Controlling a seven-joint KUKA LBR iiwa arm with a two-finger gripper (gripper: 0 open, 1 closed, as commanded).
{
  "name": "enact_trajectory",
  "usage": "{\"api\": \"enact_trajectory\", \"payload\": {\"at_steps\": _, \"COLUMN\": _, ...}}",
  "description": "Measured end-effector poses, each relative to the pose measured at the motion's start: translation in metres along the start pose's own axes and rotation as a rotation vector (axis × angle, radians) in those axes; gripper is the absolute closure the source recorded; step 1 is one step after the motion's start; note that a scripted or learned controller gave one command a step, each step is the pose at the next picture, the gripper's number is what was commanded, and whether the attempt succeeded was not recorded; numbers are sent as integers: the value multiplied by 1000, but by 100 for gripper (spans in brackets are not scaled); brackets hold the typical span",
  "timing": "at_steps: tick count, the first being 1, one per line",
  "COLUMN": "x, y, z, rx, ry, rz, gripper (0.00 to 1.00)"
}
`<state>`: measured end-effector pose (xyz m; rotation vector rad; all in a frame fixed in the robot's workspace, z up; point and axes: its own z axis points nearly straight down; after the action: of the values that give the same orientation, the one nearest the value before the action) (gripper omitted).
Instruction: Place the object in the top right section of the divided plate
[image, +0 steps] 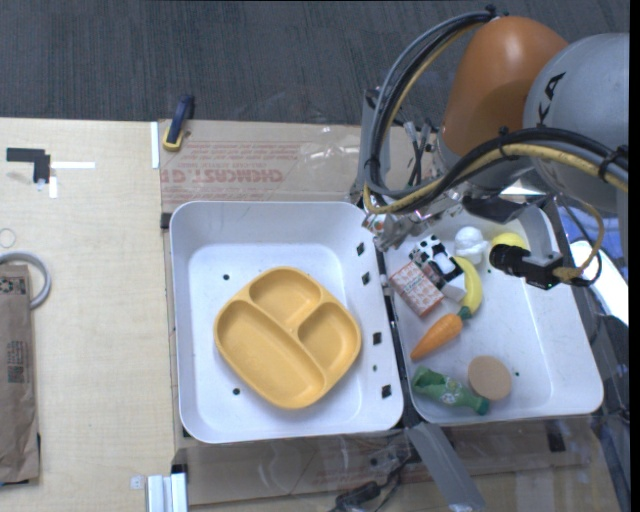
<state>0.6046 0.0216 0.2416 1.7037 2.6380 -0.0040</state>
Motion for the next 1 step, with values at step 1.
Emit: {"api": "enact_trajectory", "payload": {"at_steps": 1, "x": 61, "y": -42, "z": 37, "rx": 3, "ry": 2, "rz": -25, "gripper": 100}}
